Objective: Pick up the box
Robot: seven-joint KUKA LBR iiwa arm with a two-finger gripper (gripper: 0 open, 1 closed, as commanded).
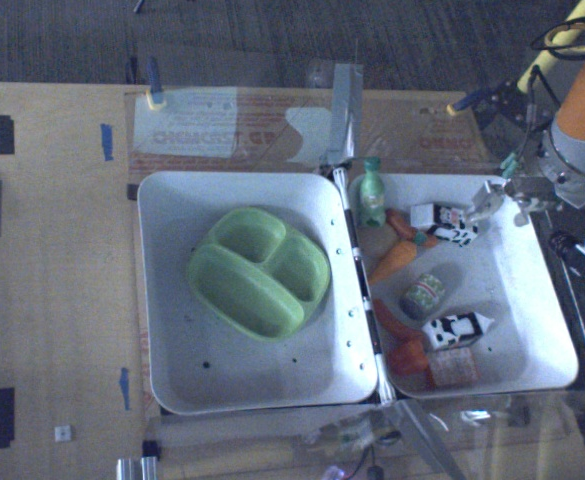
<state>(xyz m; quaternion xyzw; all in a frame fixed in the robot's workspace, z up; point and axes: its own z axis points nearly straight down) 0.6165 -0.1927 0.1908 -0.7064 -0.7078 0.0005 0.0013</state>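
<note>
One camera hung fixed above the bench (52,268), looking down at a slant. It stood far enough off to take in both white bins: the left bin (162,298) and the right bin (532,298). Dark floor (372,18) showed along the far side.

Arm (579,128) cut by right edge; red item (408,356) partly under cartons.

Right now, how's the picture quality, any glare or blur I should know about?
Camera view: soft overall, small items in the right bin smeared; glare washes out the clear sheet behind the bins; the gripper is blurry; the green tray reads clearly.
</note>
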